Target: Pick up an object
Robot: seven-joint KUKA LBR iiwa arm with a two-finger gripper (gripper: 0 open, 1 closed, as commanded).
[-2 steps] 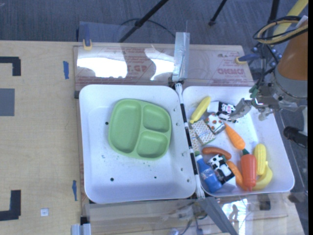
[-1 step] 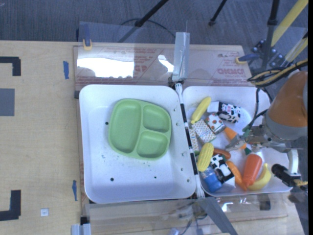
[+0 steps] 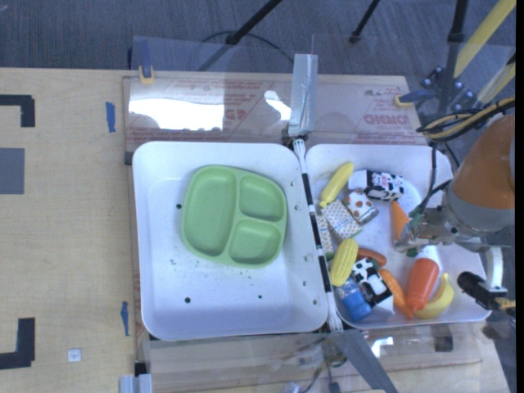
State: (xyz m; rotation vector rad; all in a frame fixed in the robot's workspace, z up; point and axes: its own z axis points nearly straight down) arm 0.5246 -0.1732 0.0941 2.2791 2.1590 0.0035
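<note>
While the grey arm w/ orange band (image 3: 491, 170) reaches in from the right, its claw (image 3: 412, 237) hangs low over the right bin (image 3: 426, 166), near that bin's middle-right. Finger spread cannot be told at this res.; nothing is seen betw. the fingers.

Objs. rel. to claw:
- Small orange carrot-like piece (image 3: 398, 217): just beside, up-left.
- Orange-red cylinder (image 3: 422, 280): just below; a yellow banana (image 3: 440, 298) lies against its right side.
- Black-and-white cow toy (image 3: 384, 185): above-left, near the bin's far wall.
- Yellow banana-like piece (image 3: 336, 183): further left, upper part of bin.
- Patterned packet (image 3: 337, 217) and small carton (image 3: 359, 205): left.
- Corn cob (image 3: 345, 259): lower left; a 2nd black-and-white toy (image 3: 372, 284) and a blue item (image 3: 355, 304) lie below it.

Left bin (image 3: 164, 285), well left of claw, holds a green 3-compartment plate (image 3: 233, 215). Both bins sit on the wood counter (image 3: 57, 219).
</note>
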